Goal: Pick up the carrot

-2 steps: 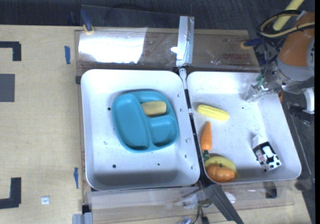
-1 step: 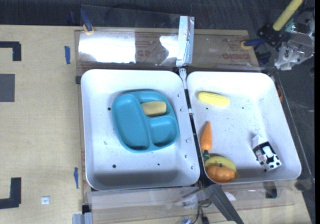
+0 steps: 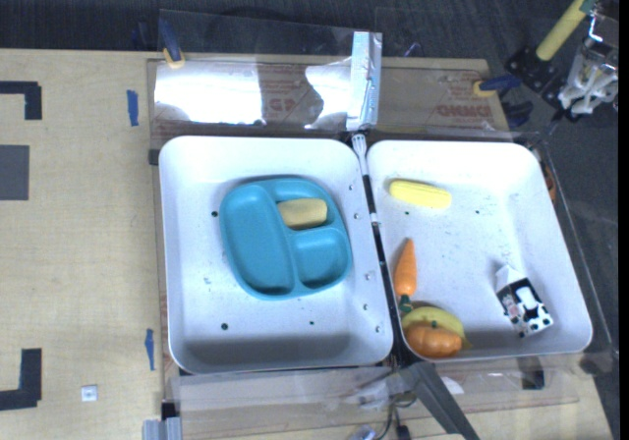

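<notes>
Slim yellow arm link (image 3: 582, 8) with a pale, whitish metal end piece (image 3: 590, 82) below it.

left bin (image 3: 187, 232): blue divided plate (image 3: 265, 247) sitting in the middle, yellow block (image 3: 303, 213) in its 1 o'clock compartment
right bin (image 3: 472, 232): corn cob (image 3: 421, 195) at 11 o'clock, black-and-white toy (image 3: 523, 305) at 4 o'clock, yellow-and-orange fruit pile (image 3: 433, 330) at 7 o'clock

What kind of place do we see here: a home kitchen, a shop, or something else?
Probably a robot test bench in a lab, not a kitchen. Two white bins sit side by side on a wooden bench. They hold toy food, such as a carrot and a blue plate.
</notes>
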